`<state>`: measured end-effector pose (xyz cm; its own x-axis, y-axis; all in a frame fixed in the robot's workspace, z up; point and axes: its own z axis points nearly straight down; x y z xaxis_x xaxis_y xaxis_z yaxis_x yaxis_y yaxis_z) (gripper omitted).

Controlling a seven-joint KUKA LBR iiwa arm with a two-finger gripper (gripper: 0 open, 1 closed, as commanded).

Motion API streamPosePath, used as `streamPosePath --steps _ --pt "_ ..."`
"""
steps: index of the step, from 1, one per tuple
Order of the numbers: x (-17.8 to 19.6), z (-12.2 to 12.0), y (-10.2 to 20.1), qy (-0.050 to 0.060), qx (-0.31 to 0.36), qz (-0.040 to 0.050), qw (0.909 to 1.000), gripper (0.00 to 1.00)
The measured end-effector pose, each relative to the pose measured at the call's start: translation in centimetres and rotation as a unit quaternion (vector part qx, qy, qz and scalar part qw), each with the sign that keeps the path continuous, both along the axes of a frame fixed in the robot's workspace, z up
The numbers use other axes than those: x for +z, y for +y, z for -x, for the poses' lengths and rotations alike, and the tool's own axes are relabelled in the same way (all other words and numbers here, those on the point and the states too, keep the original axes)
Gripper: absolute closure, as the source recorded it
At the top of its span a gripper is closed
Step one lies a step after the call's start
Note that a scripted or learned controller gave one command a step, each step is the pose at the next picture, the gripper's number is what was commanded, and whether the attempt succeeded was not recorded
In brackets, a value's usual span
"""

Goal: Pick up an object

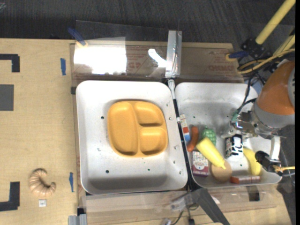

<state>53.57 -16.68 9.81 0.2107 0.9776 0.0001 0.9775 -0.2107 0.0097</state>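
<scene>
Two white bins (89,97), one orange tray (137,127), one croissant (42,183).

Printing shows on three things, none legible. Cardboard sheet (206,60) behind the bins: faint reddish lettering, too blurred to read. Small red carton (200,164) in the right bin: label present, unreadable. Black-and-white bottle (235,147) beside it: markings unreadable.

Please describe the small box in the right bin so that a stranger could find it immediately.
Look in the right white bin, at its near-left corner beside the wall shared with the other bin. The small red box lies there, touching the long yellow object. It is the one flat, rectangular red item among rounded toys.
</scene>
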Motion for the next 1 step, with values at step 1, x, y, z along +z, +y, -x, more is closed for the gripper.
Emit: streamPosePath --steps 1 --pt "14.08 -2.14 7.78 0.000 0.030 -0.0014 0.9996 1.00"
